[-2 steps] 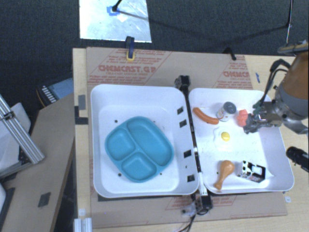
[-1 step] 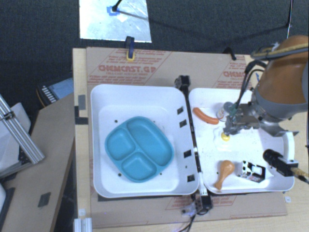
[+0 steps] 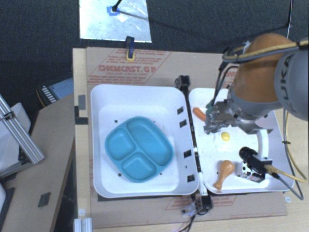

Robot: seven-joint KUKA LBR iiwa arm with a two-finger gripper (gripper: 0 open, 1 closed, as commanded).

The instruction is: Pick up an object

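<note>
Orange band (image 3: 263, 57) of my arm is sitting closest to the lens, at view-rt. My gripper (image 3: 211, 125) is hanging low over the rt bin (image 3: 212, 161), near its rear-left corner. Released or clenched: I cannot tell.

Objs are all lying in the rt bin:
- Carrot (image 3: 198, 113) is lying just beside the gripper, view-left.
- Yellow piece (image 3: 225, 137) is resting just beside it, toward the front.
- Tan drumstick (image 3: 223, 172) is lying near the front wall.

Left bin (image 3: 145, 92) is holding a blue divided plate (image 3: 140, 149). Both bins are resting on brown cardboard (image 3: 125, 67) w/ red print. Dark carpet (image 3: 38, 23) is surrounding the bench. A shiny metal sheet (image 3: 115, 14) is lying on it at the rear, and an aluminium rail (image 3: 19, 134) is slanting at far view-left.
</note>
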